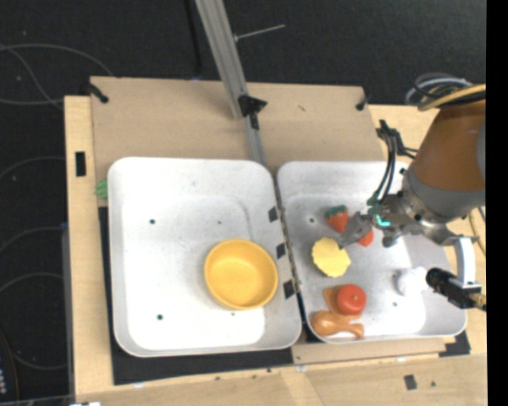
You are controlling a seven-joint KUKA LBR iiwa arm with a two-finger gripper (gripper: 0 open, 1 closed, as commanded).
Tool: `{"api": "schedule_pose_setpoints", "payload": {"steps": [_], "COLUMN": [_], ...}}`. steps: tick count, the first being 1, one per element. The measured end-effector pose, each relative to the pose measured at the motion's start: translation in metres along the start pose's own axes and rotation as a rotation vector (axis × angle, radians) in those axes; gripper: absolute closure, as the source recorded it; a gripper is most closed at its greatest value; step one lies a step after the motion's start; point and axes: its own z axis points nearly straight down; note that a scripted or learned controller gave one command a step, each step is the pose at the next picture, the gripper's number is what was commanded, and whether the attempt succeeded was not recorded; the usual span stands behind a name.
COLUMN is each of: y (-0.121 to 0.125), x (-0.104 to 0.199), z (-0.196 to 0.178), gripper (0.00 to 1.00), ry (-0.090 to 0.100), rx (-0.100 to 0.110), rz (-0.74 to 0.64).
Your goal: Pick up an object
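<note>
- Lowest in frame, so nearest the camera, is a tan-orange pear-ish thing [337, 325] sitting at the front edge of the right bin [423, 315].
- Touching it, just behind, is a red tomato-looking ball [350, 298].
- Behind the tomato, a little toward the left bin, is a pale yellow lumpy piece [330, 258].
- Further behind the tomato is a small red bit with a green top [338, 218], like a strawberry or a pepper, can't say which.
- The arm [450, 163] comes in behind and right of the tomato, and its jaws [361, 232] hang just beside the yellow piece and the small red bit. Another reddish bit [367, 238] sits right at the tips. Honestly can't tell whether the jaws are spread or clenched, or gripping anything.
- Well left of the tomato, a yellow bowl [240, 274] sits upright in the left bin [152, 227].
- Both bins rest on the tan tabletop [178, 117].
</note>
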Motion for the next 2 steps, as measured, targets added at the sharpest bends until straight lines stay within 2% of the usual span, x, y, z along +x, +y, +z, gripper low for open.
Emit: {"api": "schedule_pose_setpoints", "payload": {"steps": [1, 2], "y": [0.001, -0.003], "x": [0.000, 0.007], "z": [-0.002, 0.046], "gripper": [0.00, 0.00], "ry": [-0.001, -0.004], "rx": [-0.005, 0.000], "rz": [0.000, 0.005]}}
